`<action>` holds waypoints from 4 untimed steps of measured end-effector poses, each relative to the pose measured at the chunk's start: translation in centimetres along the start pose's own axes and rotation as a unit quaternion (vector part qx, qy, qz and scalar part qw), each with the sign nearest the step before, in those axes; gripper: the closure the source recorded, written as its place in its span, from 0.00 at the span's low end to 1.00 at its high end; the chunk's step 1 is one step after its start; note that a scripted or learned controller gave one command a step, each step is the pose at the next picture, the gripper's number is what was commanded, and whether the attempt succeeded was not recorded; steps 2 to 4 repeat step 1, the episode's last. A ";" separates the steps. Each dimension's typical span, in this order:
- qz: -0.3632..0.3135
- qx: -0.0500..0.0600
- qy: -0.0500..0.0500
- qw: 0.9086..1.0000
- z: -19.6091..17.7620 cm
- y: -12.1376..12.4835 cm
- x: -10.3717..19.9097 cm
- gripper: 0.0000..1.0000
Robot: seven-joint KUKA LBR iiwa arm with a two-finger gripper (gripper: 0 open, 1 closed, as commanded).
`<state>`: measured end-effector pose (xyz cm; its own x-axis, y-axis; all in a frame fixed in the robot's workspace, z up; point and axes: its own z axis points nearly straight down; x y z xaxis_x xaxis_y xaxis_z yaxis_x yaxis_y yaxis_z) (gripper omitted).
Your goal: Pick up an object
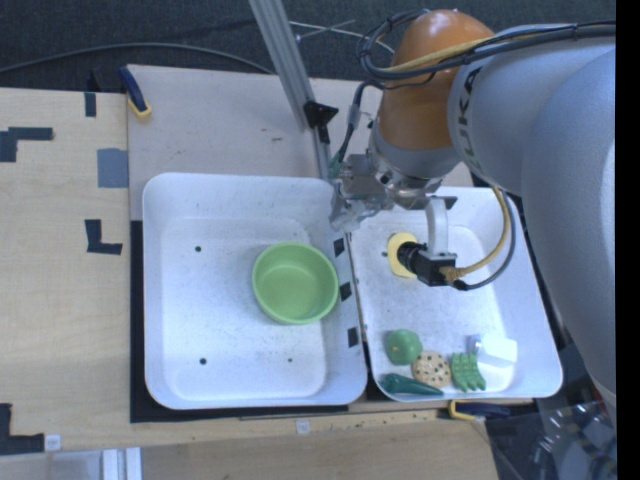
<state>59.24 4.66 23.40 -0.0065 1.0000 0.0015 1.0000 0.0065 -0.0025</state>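
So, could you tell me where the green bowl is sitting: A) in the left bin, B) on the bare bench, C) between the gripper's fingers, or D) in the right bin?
A: the green bowl rests upright on the floor of the left bin, apart from the small items clustered in the right bin.

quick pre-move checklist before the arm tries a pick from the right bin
1. Targets present in the right bin: ok. A green ball, a speckled cookie-like piece, a green ridged toy, a dark green piece and a white block sit along its near edge.
2. Claw above a target: not ok. It hangs over the divide between the bins, away from that cluster.
3. Claw free of any object: cannot tell.
4. Yellow item pickable: cannot tell, a black fitting partly hides it.
5. Targets spaced for a clean pick: not ok, they crowd together.
6. Green bowl out of the way: ok, in the left bin.
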 end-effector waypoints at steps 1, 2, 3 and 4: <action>0.000 0.001 0.000 1.000 1.0 -1.5 4.6 1.00; 0.000 0.001 0.000 1.000 1.0 -1.5 4.6 1.00; 0.000 0.001 0.000 1.000 1.0 -1.5 4.6 1.00; 0.000 0.001 0.000 1.000 1.0 -1.5 4.6 1.00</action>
